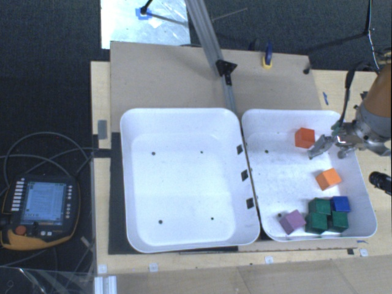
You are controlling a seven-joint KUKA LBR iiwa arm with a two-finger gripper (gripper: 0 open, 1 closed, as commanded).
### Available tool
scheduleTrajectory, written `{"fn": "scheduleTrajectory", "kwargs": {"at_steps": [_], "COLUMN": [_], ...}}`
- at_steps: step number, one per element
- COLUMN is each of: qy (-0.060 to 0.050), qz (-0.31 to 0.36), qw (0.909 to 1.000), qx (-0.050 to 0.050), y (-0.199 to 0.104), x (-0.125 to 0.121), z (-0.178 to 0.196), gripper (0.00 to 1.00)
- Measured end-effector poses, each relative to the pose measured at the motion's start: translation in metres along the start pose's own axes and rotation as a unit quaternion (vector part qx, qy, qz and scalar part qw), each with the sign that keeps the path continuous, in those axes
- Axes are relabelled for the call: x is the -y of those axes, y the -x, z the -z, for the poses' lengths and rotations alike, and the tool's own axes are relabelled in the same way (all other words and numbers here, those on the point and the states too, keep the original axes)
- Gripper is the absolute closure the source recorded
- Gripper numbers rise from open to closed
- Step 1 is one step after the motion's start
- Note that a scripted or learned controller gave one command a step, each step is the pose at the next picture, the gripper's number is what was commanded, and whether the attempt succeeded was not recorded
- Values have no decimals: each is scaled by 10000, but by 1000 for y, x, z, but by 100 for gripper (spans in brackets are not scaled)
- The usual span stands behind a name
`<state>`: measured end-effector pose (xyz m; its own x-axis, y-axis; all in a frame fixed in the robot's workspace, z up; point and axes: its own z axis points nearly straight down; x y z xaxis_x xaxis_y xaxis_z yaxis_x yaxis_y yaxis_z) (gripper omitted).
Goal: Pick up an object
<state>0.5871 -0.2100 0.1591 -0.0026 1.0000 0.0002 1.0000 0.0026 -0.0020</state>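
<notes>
1. Camera view: the gripper (331, 146) hangs over the right bin (269, 127), its fingers spread apart and holding nothing.
2. A red-orange block (304, 138) lies just left of the fingers; an orange block (328, 179) sits below them.
3. Near the front wall cluster a purple block (293, 221), green blocks (320, 215) and a blue block (340, 204).
4. The pendant (40, 213) left of the bench shows a screen, probably text, too small to read.
</notes>
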Motion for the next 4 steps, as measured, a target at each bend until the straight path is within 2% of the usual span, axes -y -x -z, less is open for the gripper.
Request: {"fn": "scheduleTrajectory", "kwargs": {"at_steps": [1, 2, 4], "qy": [-9, 26, 55], "qz": [2, 12, 14], "qw": [10000, 10000, 10000], "qx": [-5, 4, 16], "y": [-3, -2, -12], "x": [-2, -4, -5], "z": [-62, -47, 73], "gripper": [0, 100, 100]}}
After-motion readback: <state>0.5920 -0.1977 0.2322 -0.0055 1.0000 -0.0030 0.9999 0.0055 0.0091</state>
